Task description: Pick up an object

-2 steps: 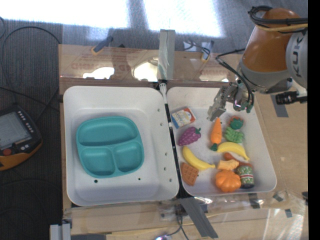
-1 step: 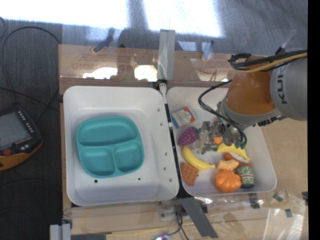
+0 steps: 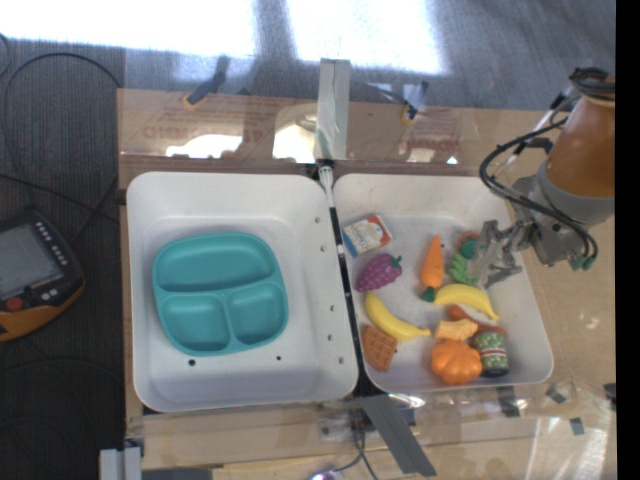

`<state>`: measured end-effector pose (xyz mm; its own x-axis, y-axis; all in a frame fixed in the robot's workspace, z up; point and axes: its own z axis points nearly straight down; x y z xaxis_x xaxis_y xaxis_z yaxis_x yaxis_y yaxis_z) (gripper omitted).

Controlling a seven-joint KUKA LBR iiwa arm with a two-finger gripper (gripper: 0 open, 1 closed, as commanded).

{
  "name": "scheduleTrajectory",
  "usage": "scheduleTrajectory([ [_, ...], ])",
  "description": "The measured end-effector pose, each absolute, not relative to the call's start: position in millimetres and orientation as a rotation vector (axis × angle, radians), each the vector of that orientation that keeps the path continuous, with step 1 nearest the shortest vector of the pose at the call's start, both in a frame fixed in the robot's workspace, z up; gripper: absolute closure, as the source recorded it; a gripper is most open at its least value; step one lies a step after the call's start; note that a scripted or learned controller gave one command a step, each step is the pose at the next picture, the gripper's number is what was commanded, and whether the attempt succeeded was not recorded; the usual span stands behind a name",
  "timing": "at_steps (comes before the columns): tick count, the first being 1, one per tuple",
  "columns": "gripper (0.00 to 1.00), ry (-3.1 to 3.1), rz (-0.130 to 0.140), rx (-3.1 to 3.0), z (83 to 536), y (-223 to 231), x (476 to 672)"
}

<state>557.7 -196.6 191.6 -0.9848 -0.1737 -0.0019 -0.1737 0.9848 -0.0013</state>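
Note:
The right bin [image 3: 400, 208] holds several toy foods. A carrot [image 3: 432, 261] lies upright near the middle, purple grapes [image 3: 377, 271] to its left, a small carton [image 3: 366, 233] above them. Two bananas lie lower: one [image 3: 390, 318] at the left, one [image 3: 466, 299] at the right. A waffle [image 3: 379, 347], an orange pumpkin [image 3: 456, 361] and a small can [image 3: 491, 352] sit along the front. A green leafy piece [image 3: 463, 265] lies by the right wall. My gripper [image 3: 497, 258] hangs low over the bin's right side, right beside the green piece and above the right banana.
The left bin [image 3: 170, 193] carries a teal divided plate [image 3: 220, 290]. A pendant device [image 3: 30, 263] lies on the floor at far left. Black cables [image 3: 505, 168] loop off the arm's wrist above the right bin's far corner.

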Motion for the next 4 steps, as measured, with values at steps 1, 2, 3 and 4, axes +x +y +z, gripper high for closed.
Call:
scheduleTrajectory([
  [1,1.0,3.124,0.001,0.314,146,-168,603.2],
  [2,0.0,3.124,0.0,0.314,146,-168,603.2],
  [3,0.0,3.103,-0.004,0.409,90,-146,603.1],
  [4,1.0,3.098,-0.007,0.406,101,-146,605.4],
])
